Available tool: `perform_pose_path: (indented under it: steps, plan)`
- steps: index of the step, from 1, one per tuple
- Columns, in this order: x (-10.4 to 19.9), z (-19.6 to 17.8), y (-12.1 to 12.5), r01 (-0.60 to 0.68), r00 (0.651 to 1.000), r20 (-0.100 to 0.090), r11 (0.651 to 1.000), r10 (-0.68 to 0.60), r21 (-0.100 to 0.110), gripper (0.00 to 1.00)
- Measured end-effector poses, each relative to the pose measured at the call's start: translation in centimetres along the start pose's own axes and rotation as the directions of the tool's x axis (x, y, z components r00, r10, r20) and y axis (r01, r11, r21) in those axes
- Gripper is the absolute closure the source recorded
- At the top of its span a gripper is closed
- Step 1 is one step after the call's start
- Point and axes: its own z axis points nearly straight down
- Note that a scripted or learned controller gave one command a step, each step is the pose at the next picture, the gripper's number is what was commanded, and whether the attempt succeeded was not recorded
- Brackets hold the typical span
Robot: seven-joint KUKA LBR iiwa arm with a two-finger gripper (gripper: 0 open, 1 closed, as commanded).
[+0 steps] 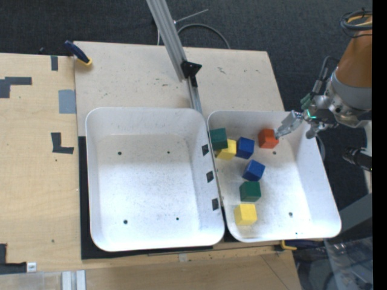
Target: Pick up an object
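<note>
The right bin (314, 180) holds several small cubes. A red cube (268, 138) lies near its back wall. To its left are a blue cube (245, 147), a green cube (218, 138) and a yellow cube (227, 152). Nearer the front lie another blue cube (254, 170), a green cube (250, 191) and a yellow cube (245, 213). My gripper (285, 128) reaches in from the right over the bin's back right corner, its tip right beside the red cube's right edge. I see nothing held in it.
The left bin (145, 174) stands next to the right one. A slanted metal rail (172, 35) runs down to the gap between the bins. A blue and yellow tool (77, 52) lies at the back left of the bench.
</note>
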Motion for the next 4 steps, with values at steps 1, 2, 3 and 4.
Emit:
perform_pose_path:
  steps: [1, 2, 3, 4]
  plan:
    - [0.0, -0.3, 0.1, 0.002, 1.0, 0.001, 1.0, -0.002, -0.005, 0.0]
    - [-0.2, 4.3, 0.6, 0.001, 1.0, 0.002, 1.0, -0.001, 0.0, 0.0]
    - [-1.1, 10.1, 0.6, 0.0, 1.0, 0.001, 1.0, 0.0, 0.001, 0.0]
    - [-1.0, 15.6, 0.5, 0.001, 1.0, 0.001, 1.0, -0.001, 0.001, 0.0]
